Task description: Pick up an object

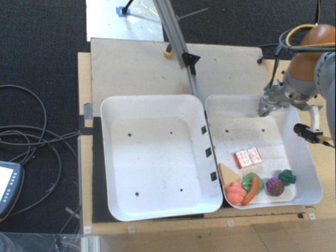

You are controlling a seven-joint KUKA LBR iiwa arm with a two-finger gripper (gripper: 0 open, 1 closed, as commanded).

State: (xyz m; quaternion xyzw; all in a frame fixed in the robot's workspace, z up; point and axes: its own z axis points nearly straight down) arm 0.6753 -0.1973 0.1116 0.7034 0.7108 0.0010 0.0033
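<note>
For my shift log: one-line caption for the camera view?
Claw over the right bin's far end, apart from the toy foods clustered at its near end.

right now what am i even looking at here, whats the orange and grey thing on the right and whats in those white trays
You're looking down at a slant from one camera fixed above a workbench. The grey and orange thing is a robot arm reaching in from the right; its gripper hangs over the far end of the right tray. I can't tell how it is set, and nothing shows in its grasp. Its job is to pick up an object. Toys lie clustered at that tray's near end: a small orange and white box, a carrot, a pink piece, something green and something purple. The left tray sits beside it.
</note>
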